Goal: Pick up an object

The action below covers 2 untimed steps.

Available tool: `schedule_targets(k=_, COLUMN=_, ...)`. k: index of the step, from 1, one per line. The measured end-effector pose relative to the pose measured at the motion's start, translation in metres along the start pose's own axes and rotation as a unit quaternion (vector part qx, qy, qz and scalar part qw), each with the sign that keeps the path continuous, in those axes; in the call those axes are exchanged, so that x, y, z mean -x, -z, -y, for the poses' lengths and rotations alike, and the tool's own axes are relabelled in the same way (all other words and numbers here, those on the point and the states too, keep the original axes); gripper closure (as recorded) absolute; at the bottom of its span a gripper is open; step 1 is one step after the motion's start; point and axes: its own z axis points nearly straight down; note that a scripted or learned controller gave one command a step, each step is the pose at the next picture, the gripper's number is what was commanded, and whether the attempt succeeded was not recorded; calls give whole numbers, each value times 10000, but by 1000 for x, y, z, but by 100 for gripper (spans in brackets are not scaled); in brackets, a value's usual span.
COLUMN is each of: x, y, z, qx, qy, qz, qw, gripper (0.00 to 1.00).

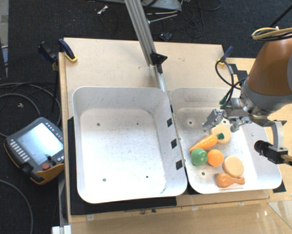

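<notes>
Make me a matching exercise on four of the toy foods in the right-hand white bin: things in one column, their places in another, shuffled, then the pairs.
Things
1. long orange plastic carrot
2. round green plastic ball
3. round orange plastic ball
4. pale tan round disc

Places
A. between the green ball and the tan disc
B. farthest right of the four, just above the orange pear-shaped piece
C. slanting up toward the gripper, nearest it of the four
D. farthest left, closest to the wall between the two bins

Pairs: 1-C, 2-D, 3-A, 4-B
</notes>
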Motion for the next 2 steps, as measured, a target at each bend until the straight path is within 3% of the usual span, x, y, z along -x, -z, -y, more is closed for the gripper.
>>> schedule_targets(k=2, x=1, y=-112, z=-13, qx=4, qy=-2, qz=2, qw=10000, gripper=0)
